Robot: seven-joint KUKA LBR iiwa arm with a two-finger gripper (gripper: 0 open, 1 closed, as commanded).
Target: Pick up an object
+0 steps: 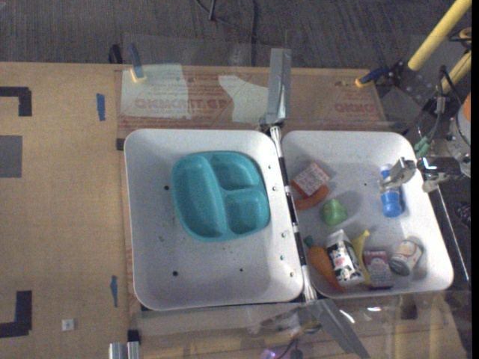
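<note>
The right bin (pixel 419 144) holds several small objects. A blue bottle (pixel 391 202) lies near its right wall. My gripper (pixel 402 170) hangs just above the bottle's upper end, reaching in from the right edge. A green rounded object (pixel 334 212) sits mid-bin. A small red-and-white box (pixel 312 177) rests on an orange item (pixel 312 197) at the bin's left. Along the front lie a carrot (pixel 322 265), a white carton (pixel 343 259), a banana (pixel 362 243), a purple box (pixel 377 267) and a can (pixel 406 256).
The left bin (pixel 150 260) carries a teal divided plate (pixel 221 194). A metal divider (pixel 278 88) runs between the bins at the back. Yellow poles (pixel 441 28) and cables stand at the upper right, beside the arm.
</note>
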